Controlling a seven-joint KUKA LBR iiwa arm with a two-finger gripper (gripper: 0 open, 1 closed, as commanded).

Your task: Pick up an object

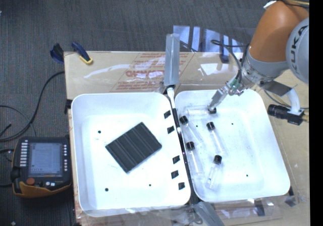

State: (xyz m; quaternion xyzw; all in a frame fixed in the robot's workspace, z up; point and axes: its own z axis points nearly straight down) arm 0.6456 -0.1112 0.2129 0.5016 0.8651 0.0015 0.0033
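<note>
Several clear tubes with black caps lie in the right bin point(272, 169). One tube point(216, 139) lies mid-bin with its cap at the far end. Another tube point(213, 172) lies nearer the front, and a third tube point(196, 157) lies by the left wall. A further tube point(198, 112) lies across the far part of the bin, its black cap point(212, 111) right under my gripper point(215, 104). The gripper slants down into the far side of this bin, with its tip at that cap. A black ribbed slab point(133, 146) lies flat in the left bin point(86, 114).
A divider with black clips point(174, 144) runs between the two bins. Cardboard with tape point(136, 68) covers the bench behind them. A teach pendant point(40, 164) lies on the floor at the left. Blue and yellow clamps point(75, 52) grip the bench's far left corner.
</note>
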